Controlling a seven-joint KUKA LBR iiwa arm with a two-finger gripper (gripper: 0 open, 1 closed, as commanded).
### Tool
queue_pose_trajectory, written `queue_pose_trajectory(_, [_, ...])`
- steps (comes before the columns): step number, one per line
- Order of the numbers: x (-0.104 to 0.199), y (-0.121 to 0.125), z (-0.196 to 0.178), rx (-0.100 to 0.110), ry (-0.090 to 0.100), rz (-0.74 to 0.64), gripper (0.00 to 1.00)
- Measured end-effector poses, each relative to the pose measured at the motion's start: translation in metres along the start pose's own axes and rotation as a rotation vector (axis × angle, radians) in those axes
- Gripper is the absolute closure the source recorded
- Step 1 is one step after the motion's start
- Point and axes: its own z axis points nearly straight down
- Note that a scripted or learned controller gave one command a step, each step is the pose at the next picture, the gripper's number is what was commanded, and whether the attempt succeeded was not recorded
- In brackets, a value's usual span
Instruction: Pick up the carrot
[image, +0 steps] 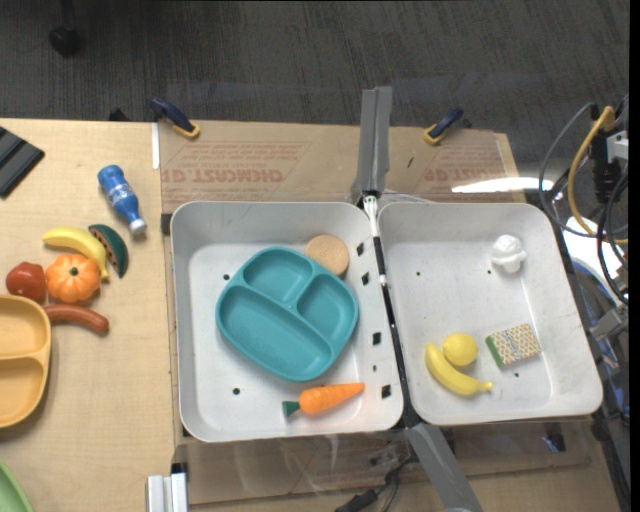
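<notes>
An orange carrot (327, 398) with a green stub end lies on its side in the left bin (200, 330), near the front wall and just below the teal plate. Its tip points right, toward the divider between the bins.
A teal divided plate (287, 312) fills the left bin's middle, with a tan round cookie (327, 254) at its back edge. The right bin (570, 330) holds a banana (452, 373), a lemon (460, 348), a small box (514, 344) and a white piece (508, 253). Toy foods and a blue bottle (121, 198) lie on the bench at left.
</notes>
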Motion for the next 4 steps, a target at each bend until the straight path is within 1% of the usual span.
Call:
queue_pose_trajectory(1, [-0.036,-0.013,0.062,-0.005,-0.003,-0.680,1.00])
queue_pose_trajectory(2, [0.017,-0.018,0.043,0.001,0.001,-0.982,1.00])
queue_pose_trajectory(3, [0.002,-0.005,-0.001,0.003,0.001,-0.982,1.00])
queue_pose_trajectory(4, [0.011,-0.002,-0.017,0.005,0.000,-0.962,1.00])
